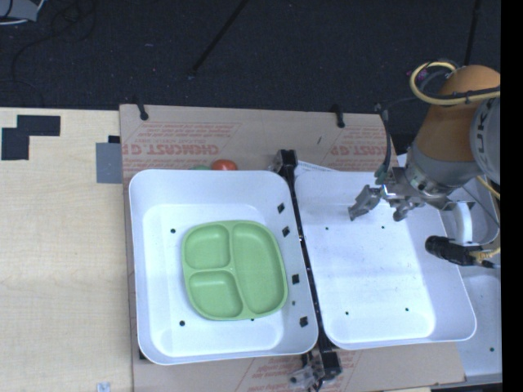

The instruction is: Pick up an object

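Note:
A light green divided plate [234,269] with three compartments lies flat in the left bin [155,219], near its middle. My gripper [381,210] hangs over the upper part of the right bin [368,300], well to the right of the plate. It is open, its two fingers [360,207] spread apart with nothing between them. A small red object [223,166] sits just outside the left bin's far rim, half hidden by it.
A black divider [296,251] runs between the two bins. Both bins rest on a cardboard sheet [204,141] on the wooden bench. The arm's orange band [458,113] rises at the right.

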